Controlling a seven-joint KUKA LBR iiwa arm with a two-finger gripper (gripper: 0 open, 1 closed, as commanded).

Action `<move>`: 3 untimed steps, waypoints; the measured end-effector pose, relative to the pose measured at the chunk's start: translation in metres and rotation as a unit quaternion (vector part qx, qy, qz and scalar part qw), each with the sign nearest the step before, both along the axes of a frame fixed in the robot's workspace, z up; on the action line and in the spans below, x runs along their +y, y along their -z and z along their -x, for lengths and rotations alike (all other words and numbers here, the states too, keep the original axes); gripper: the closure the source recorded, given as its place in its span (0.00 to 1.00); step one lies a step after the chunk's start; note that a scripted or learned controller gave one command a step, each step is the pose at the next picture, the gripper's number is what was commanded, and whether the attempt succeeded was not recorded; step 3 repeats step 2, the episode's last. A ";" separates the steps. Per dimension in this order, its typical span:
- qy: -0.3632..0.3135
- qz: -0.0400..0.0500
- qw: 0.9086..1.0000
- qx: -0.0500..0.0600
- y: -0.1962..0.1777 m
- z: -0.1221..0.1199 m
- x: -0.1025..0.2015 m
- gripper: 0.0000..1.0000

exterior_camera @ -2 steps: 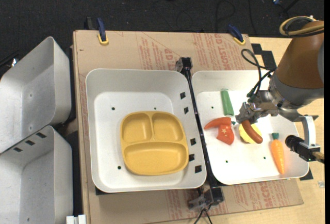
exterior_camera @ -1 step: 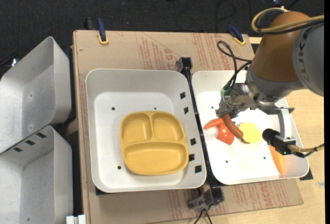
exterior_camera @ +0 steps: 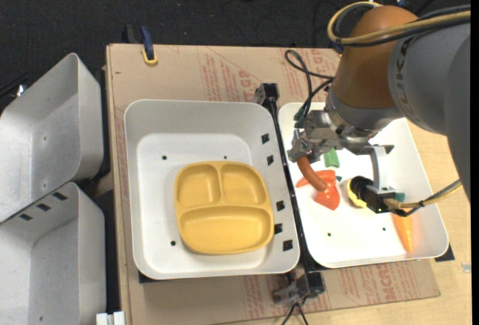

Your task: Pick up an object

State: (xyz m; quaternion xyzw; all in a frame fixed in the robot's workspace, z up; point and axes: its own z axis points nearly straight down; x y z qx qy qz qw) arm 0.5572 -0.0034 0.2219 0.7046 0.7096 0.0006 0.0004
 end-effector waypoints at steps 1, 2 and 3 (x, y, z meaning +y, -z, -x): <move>0.000 -0.001 1.000 0.000 -0.007 -0.021 0.045 1.00; 0.000 0.000 1.000 0.000 -0.007 -0.028 0.088 1.00; 0.000 0.000 1.000 0.000 -0.007 -0.028 0.088 1.00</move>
